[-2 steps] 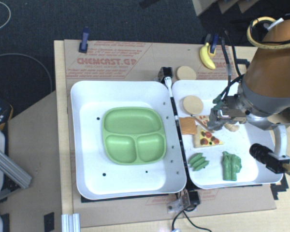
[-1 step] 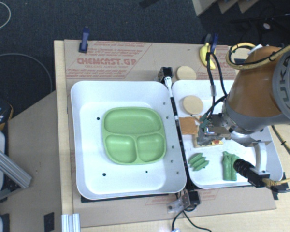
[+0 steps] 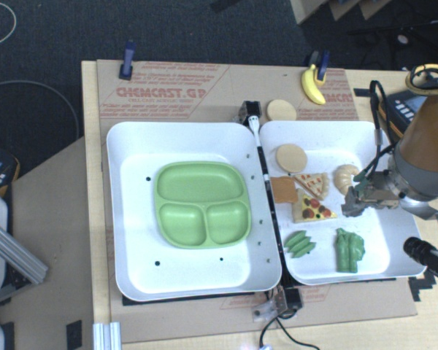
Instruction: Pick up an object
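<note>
The right bin (image 3: 372,133) holds several toy foods: a round tan cookie (image 3: 291,157), a brown toast square (image 3: 283,189), two pizza slices (image 3: 313,199), a pale bread roll (image 3: 345,176), green pea pods (image 3: 300,243) and a green leafy vegetable (image 3: 349,249). My gripper (image 3: 359,199) hangs low over the right bin, just right of the pizza slices and below the bread roll. Its dark fingers are seen from above, with nothing visibly between them.
The left bin (image 3: 131,217) holds a green three-compartment plate (image 3: 202,203). A yellow banana (image 3: 312,86) and a round tan disc (image 3: 281,110) lie on the cardboard behind the bins. The arm's orange band (image 3: 427,148) fills the right side.
</note>
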Controlling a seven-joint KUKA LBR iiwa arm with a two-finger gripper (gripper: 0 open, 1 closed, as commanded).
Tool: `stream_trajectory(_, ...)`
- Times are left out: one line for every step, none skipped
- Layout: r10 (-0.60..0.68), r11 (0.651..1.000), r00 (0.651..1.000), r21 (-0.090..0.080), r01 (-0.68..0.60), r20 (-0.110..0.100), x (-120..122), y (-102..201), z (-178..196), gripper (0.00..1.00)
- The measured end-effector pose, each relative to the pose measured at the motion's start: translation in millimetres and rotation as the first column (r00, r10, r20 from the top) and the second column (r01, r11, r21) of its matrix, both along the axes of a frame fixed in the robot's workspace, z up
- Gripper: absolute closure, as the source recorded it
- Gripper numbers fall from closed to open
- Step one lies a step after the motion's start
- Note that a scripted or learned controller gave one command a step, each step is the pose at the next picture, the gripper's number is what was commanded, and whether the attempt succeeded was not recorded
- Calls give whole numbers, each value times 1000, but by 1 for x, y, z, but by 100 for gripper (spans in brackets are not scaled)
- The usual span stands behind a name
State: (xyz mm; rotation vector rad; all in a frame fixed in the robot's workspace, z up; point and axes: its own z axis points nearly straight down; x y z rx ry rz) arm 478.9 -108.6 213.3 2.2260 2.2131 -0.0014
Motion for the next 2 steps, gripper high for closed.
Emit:
stream_trajectory(2,1000,1000,1,-2,-1,32,-65,-133,100)
stream_trajectory(3,1000,1000,2,-3,-7,-2,18,-30,100)
